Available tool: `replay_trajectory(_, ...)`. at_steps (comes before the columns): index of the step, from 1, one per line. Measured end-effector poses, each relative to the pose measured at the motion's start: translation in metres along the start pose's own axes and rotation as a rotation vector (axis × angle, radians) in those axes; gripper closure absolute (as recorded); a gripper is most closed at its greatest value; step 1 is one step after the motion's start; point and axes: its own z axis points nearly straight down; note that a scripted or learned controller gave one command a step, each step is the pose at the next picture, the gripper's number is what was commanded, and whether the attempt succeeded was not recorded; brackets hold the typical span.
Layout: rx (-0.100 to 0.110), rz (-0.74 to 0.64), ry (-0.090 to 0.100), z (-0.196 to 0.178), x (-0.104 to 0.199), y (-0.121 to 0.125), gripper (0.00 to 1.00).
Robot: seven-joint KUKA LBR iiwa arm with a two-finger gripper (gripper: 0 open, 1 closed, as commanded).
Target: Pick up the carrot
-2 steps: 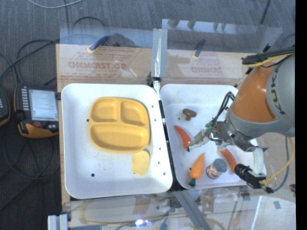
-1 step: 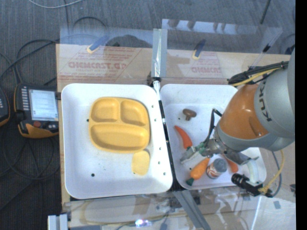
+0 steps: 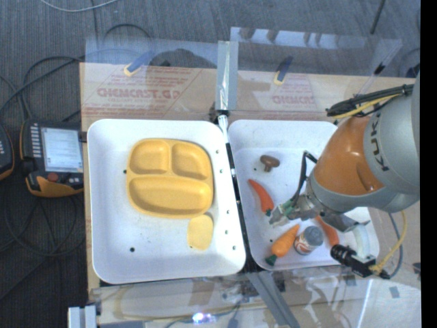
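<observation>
One carrot (image 3: pixel 285 241) lies just below my gripper (image 3: pixel 282 213), long axis slanting up-right; whether the gripper holds anything, I cannot tell.

**Right bin crowded, left bin roomy**

Carrot (image 3: pixel 285 240) is lying hemmed in: can (image 3: pixel 309 240) touching its right side, red pepper (image 3: pixel 261 195) above-left, bin wall (image 3: pixel 254 255) just below. Arm (image 3: pixel 355 166) is overhanging the right half. Open floor is showing around the yellow tray (image 3: pixel 171 176).
</observation>
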Motion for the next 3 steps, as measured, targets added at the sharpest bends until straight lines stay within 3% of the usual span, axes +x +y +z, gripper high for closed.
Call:
replay_trajectory(1,0.017,0.287,-0.003,-0.081,0.084,0.015,1.0)
replay_trajectory(2,0.016,0.58,-0.009,-0.133,0.036,0.005,1.0)
replay_trajectory(3,0.019,1.028,-0.012,-0.081,0.025,0.001,1.0)
